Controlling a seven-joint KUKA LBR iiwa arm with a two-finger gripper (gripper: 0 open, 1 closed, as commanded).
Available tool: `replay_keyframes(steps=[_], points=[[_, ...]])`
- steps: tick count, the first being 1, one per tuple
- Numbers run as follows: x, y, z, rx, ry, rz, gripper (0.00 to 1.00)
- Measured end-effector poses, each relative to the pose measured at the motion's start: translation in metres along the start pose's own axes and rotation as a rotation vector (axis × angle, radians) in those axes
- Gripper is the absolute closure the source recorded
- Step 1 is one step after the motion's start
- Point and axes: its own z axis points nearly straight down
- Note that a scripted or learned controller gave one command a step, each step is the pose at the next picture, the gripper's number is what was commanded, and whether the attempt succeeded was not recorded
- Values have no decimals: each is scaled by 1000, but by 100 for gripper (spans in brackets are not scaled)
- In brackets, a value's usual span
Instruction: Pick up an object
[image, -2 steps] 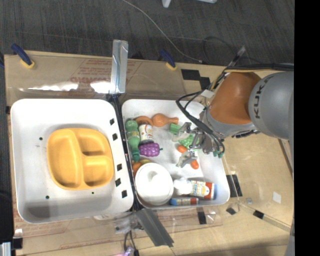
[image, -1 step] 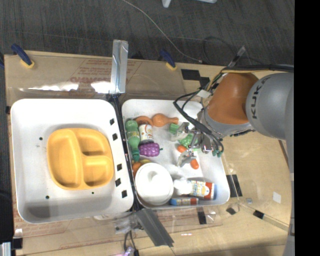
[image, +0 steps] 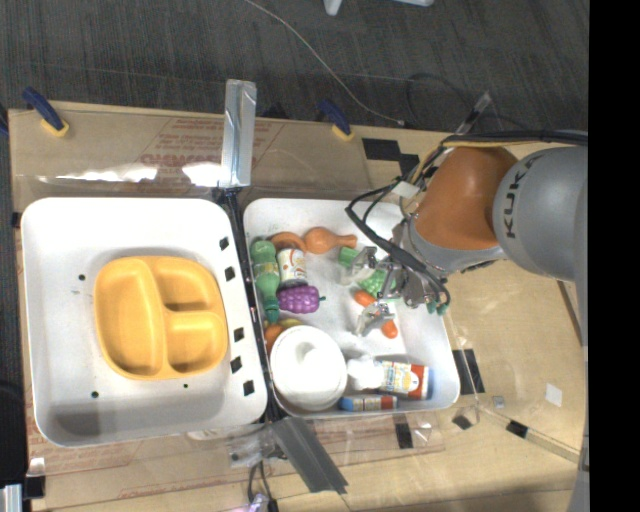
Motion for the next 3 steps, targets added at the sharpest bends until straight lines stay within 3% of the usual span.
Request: replay_keyframes(steps=[1, 2, 3], points=[[-2, 1, -11, 1, -6, -5, 100], [-2, 1, -11, 1, -6, -5, 0], [3, 0, 0, -1, 3, -7, 0]])
